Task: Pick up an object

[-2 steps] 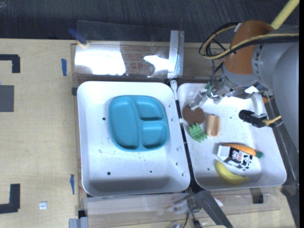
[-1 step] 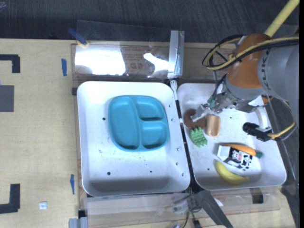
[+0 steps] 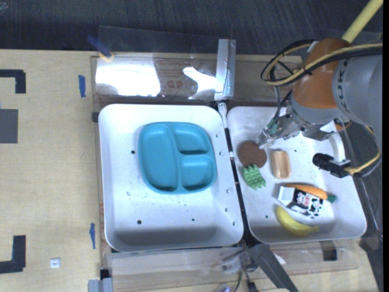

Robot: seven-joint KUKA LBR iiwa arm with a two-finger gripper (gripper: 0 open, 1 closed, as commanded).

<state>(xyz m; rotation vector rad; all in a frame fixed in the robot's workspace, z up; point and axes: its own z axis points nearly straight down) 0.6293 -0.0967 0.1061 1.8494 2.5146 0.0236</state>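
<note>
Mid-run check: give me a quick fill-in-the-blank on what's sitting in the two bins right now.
1. The blue divided tray lies in the ____ bin of the camera view.
2. The banana lies at the near edge of the ____ bin.
3. The brown round object sits just above the ____ toy.
4. The gripper is over the ____ bin.

Missing words: left; right; green; right

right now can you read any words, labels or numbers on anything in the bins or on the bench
None can be read.
White packet with black and orange print, in the right bin above the banana: too small and blurred to read.
Blue tray, brown disc, green block: no text visible.
</note>
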